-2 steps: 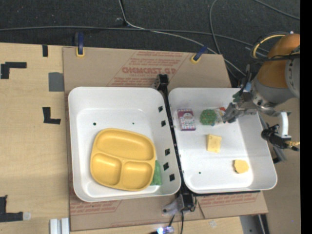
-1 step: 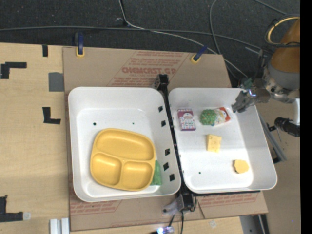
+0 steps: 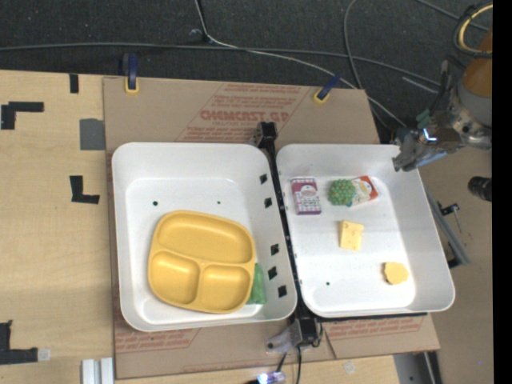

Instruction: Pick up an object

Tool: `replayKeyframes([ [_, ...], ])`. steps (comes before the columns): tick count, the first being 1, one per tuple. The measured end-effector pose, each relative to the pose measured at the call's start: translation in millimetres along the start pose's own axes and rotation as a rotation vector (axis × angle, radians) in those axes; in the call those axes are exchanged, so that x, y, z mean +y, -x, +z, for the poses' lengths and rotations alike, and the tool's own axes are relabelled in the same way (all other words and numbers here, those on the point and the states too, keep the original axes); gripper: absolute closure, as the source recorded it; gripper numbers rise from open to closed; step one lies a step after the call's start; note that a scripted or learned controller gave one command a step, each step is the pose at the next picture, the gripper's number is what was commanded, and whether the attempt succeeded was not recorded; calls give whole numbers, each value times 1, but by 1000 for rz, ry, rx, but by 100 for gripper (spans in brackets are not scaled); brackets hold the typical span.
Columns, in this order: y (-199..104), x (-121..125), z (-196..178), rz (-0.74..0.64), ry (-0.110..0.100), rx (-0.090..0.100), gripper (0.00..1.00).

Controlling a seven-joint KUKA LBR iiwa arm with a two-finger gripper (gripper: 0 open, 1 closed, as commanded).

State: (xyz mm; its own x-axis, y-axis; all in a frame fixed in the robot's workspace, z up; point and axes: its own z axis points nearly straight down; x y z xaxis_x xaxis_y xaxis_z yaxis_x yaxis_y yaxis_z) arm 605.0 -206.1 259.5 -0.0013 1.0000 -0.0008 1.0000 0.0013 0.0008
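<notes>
Brown cardboard (image 3: 200,110) underlies two shallow white bins. Left bin (image 3: 128,182) holds a yellow divided plastic tray (image 3: 200,261); right bin (image 3: 432,270) holds a yellow cheese wedge (image 3: 350,235) and a small pink carton (image 3: 306,196). The gripper (image 3: 410,157) hovers at its far corner, jaw state unclear.

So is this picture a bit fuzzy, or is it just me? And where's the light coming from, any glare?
In the camera view, everything is slightly soft: the small packet has unreadable print. The pincer at the right bin's corner is blurrier than the rest. Lighting is even and diffuse, with faint shadows and no harsh glare; the yellow tray shows only a mild sheen.
</notes>
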Motion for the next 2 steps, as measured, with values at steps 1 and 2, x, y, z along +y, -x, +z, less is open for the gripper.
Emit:
replayKeyframes([
  [1, -44, -12, 14, -1, -3, 0, 100],
  [2, -97, -20, 27, -2, -3, 1, 100],
])
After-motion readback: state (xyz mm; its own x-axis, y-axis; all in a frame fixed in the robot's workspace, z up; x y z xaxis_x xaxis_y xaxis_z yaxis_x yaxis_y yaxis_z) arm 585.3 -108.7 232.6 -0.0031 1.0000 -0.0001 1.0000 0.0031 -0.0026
